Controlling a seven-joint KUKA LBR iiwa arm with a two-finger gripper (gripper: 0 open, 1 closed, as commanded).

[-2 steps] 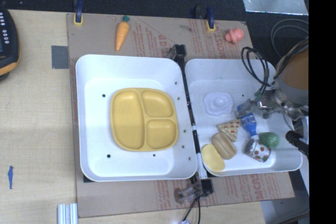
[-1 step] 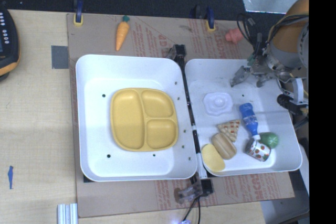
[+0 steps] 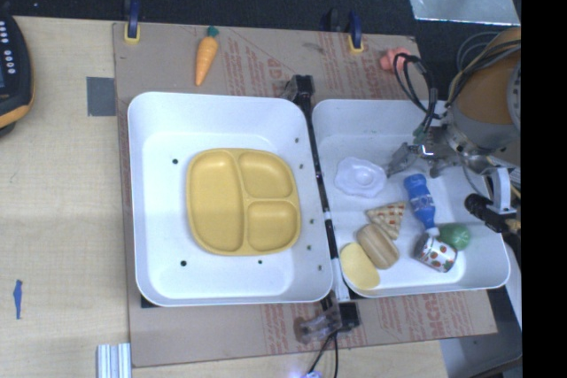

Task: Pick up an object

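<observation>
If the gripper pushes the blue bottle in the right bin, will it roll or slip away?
The blue bottle lies on its side and looks round, so a sideways push would probably roll it. Its surface looks smooth, so fingers may slip. The pizza slice beside it might stop a roll to that side.

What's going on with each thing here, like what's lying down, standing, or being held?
Yellow divided plate: flat in the left bin, right way up.
Blue bottle: lying on its side in the right bin.
Patterned cup: tipped over.
Pizza slice: lying flat.
Bread roll: lying beside a yellow disc.
Toy carrot: lying on the bench, outside the bins.
Hand: over the right bin, holding nothing.
</observation>
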